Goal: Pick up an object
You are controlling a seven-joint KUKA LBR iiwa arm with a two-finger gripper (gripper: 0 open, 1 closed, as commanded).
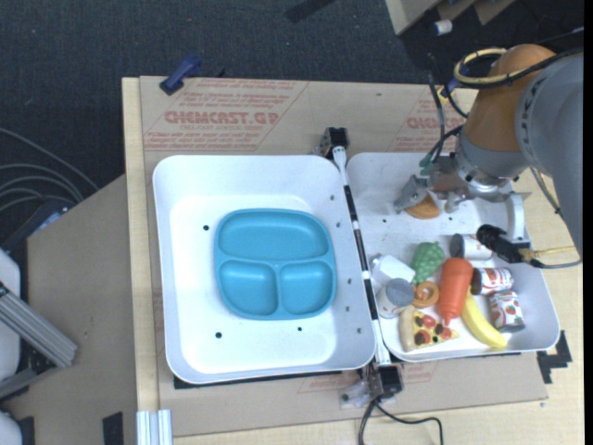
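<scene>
Camera view: bread roll (424,209) under claw (432,191).

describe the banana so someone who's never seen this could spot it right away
Look in the right-hand white bin, at the heap of toy food along its near edge. The banana lies at the heap's right end, below the orange carrot and beside a red-and-white can; it is the one plain yellow curved piece.

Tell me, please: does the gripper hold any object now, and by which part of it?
It cannot be told. The gripper is low over a tan, bread-like object in the right bin, but no hold is visible.
</scene>
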